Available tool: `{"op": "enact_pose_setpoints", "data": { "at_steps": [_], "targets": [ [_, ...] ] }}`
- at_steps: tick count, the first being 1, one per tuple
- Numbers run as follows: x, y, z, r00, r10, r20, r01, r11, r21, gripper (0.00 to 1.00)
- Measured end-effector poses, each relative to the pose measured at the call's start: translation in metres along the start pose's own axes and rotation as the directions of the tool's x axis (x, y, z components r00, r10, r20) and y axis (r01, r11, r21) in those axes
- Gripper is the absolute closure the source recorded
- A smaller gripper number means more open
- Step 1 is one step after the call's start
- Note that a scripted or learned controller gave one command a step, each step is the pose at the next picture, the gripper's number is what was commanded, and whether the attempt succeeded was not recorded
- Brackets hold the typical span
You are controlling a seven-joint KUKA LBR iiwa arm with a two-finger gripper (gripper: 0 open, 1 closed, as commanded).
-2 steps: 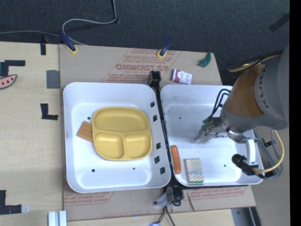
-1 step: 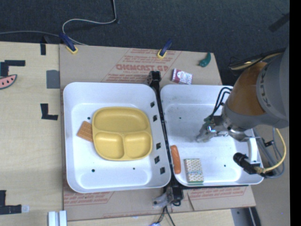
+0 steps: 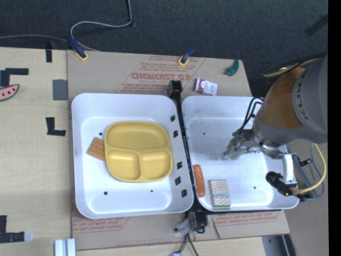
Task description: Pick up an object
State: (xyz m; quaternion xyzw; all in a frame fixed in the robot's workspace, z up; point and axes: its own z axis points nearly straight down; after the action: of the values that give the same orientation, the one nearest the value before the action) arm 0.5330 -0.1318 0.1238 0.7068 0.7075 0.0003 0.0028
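- The tool (image 3: 234,149) hangs low over the middle of the right bin (image 3: 213,113), its grey fingers pointing left; whether they are open or shut cannot be told, and nothing shows between them.
- The arm (image 3: 290,108) reaches in from the right across that bin's right wall.
- A carrot (image 3: 199,179) lies against the right bin's left wall, near the front.
- A small box (image 3: 219,192) sits just beside the carrot, close to the front wall; both lie apart from the tool.
- The right bin's floor toward the back and left of the tool is bare.
- The left bin (image 3: 88,196) carries a yellow tray (image 3: 138,150), with a brown block (image 3: 96,149) touching the tray's left edge.
- A small packet (image 3: 205,86) lies on the table behind the right bin.
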Motion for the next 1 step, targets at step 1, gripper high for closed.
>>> {"op": "enact_pose_setpoints", "data": {
  "at_steps": [1],
  "targets": [
    [0.0005, 0.0003, -0.0092, 1.000, -0.001, -0.001, 0.001, 1.000, 0.001, 1.00]
  ]
}}
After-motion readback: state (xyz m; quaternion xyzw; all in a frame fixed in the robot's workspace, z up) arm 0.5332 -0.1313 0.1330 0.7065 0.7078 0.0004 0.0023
